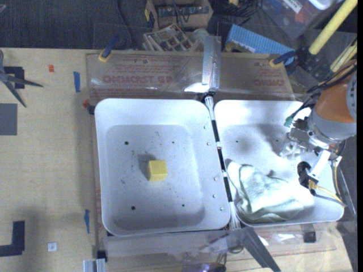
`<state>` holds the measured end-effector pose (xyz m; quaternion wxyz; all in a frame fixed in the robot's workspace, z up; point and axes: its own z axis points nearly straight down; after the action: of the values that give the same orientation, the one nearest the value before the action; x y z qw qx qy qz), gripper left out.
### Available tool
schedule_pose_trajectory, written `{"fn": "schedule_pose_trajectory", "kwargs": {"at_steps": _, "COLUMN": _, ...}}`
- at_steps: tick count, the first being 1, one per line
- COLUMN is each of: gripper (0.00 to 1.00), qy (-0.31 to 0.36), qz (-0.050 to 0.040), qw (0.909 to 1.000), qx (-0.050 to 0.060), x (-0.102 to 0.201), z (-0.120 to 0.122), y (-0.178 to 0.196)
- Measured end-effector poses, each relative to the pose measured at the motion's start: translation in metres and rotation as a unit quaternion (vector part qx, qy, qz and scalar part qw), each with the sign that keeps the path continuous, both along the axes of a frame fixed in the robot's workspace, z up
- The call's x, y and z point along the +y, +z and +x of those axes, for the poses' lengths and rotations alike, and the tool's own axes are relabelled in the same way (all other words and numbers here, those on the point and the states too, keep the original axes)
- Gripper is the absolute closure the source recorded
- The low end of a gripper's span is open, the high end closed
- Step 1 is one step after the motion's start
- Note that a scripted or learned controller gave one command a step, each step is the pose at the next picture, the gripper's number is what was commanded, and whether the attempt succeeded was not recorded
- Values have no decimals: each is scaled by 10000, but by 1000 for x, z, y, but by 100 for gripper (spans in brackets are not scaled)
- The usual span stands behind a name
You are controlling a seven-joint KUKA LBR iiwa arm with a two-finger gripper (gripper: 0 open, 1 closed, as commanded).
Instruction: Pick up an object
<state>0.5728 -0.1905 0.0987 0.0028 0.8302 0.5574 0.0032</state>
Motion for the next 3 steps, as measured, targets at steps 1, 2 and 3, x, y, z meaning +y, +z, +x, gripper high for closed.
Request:
{"fn": "schedule_pose_trajectory", "kwargs": {"at_steps": 1, "gripper": 100, "qy": 983, "qz": -9, "qw": 9951, "qx": 30, "x": 18, "z": -7, "y": 43}}
{"fn": "schedule_pose_trajectory", "kwargs": {"at_steps": 2, "gripper": 100, "qy": -440, "qz": -2, "qw": 9990, "qx": 33, "x": 12, "z": 16, "y": 74}}
{"fn": "schedule_pose_trajectory", "kwargs": {"at_steps": 3, "gripper": 100, "qy": -1646, "qz": 6, "qw": 9864, "qx": 38, "x": -2, "z": 61, "y": 70}}
